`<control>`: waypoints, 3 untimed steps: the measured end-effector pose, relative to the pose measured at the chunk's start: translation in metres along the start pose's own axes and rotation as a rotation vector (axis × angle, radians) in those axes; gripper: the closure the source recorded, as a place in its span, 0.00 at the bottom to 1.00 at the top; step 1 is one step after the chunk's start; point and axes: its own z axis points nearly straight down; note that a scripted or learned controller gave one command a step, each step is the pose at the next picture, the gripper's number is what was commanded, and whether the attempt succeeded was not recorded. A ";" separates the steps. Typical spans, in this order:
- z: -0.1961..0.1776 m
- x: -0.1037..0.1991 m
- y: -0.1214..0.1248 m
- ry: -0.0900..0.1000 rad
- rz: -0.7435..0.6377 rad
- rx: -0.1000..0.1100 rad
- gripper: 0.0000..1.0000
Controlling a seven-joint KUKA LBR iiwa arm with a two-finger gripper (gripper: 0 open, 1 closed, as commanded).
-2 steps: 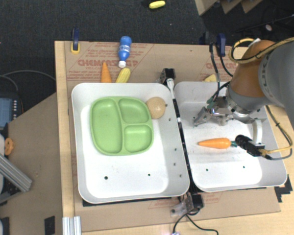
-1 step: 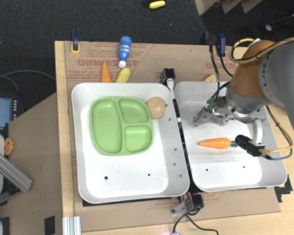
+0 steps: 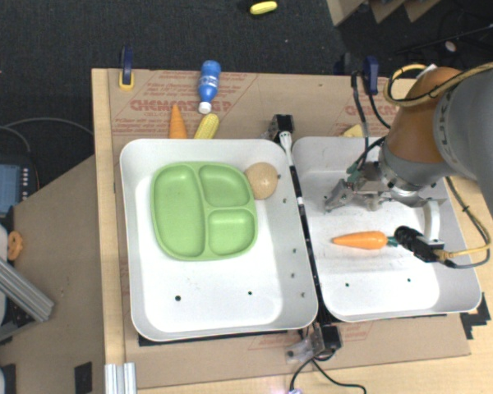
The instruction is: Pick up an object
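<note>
fingers [image 3: 355,194]: spread, holding nothing, low over right bin [image 3: 337,294] | carrot [image 3: 360,240]: flat on bin floor, just below-right of fingers | risk: offset descent may clip carrot, rolling it away

The grey arm [image 3: 464,125] is being reached in from the right, its claw [image 3: 355,194] pointed downward.

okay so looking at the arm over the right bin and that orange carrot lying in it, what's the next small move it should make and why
Probably shift the two-finger gripper toward the near edge of the right white bin, to get over the orange carrot. The gripper sits above the bin's far half, apart from the carrot, which lies flat on the bin floor nearer the camera. Centring above it first seems wise before any descent.
</note>
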 end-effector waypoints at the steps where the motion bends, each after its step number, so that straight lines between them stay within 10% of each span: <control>1: 0.000 0.000 0.000 0.000 0.000 0.000 0.00; 3: 0.000 0.000 0.000 0.000 0.000 0.000 0.00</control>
